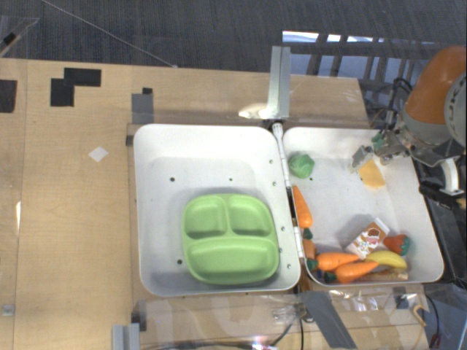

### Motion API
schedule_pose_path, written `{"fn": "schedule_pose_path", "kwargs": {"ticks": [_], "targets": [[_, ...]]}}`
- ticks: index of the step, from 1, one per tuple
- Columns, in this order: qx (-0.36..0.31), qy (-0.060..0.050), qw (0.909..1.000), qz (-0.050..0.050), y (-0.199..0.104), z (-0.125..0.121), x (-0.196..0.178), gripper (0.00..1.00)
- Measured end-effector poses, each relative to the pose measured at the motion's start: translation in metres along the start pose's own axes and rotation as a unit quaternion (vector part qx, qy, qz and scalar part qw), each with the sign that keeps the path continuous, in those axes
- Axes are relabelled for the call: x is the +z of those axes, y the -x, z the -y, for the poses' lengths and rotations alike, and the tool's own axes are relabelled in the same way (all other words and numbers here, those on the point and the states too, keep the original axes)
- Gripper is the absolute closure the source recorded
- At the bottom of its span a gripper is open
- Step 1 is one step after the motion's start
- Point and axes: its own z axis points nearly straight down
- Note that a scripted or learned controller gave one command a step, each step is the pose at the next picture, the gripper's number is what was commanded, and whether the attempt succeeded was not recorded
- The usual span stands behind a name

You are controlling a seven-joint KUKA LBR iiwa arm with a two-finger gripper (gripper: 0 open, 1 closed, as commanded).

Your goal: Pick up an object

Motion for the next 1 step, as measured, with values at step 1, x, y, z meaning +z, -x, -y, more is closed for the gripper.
{"fn": "schedule_pose_path", "kwargs": {"ticks": [1], "targets": [[-0.002,0.004,1.0000,0.002,0.0000,-0.0033,-0.0127,1.00]]}}
